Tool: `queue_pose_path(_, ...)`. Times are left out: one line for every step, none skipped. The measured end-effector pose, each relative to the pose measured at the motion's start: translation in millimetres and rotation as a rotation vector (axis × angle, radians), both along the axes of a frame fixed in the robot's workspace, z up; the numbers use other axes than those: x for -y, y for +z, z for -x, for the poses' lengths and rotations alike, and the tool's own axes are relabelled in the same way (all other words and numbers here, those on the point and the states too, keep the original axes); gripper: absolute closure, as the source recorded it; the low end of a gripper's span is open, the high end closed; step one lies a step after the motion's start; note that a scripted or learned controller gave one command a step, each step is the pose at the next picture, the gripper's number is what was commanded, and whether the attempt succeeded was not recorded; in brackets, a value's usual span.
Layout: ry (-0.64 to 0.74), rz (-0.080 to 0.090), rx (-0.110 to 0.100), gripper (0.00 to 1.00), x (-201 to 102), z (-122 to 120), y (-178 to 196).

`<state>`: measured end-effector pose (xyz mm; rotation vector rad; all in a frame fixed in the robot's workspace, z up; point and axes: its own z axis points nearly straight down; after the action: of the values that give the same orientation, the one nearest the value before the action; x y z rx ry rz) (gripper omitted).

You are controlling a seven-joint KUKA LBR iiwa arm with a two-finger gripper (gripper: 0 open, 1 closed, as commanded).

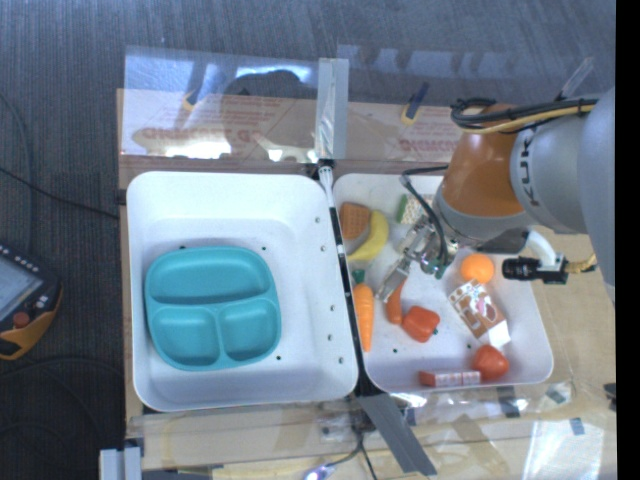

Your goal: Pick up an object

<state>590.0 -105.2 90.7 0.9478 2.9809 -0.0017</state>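
Observation:
My gripper [400,271] hangs low over the middle of the right bin [520,368], reaching in from the arm's orange band [482,173]. Its tip is just above a small orange-red piece [393,306] and beside a yellow banana [373,238]. Close by lie a carrot [363,318] along the bin's left wall, a red pepper [421,322], an orange [479,268] and a brown slice [352,216]. Nothing shows clearly in the gripper's grasp.
The left bin [180,193] holds a teal divided tray [212,305]. In the right bin there are also a printed packet [477,308], a red tomato [490,361], a red tube [450,378] and a green item [404,208] partly under the wrist.

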Motion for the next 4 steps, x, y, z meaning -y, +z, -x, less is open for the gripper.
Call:
queue_pose_path(-0.016, 0.000, 0.002, 0.00, -11, 56, 0)
queue_pose_path(-0.014, 0.000, 0.007, 1.00, -12, 54, 11)
queue_pose_path(-0.094, -0.005, -0.011, 1.00, -72, 14, 126)
queue_pose_path(-0.274, -0.005, -0.011, 1.00, -67, -27, 93)
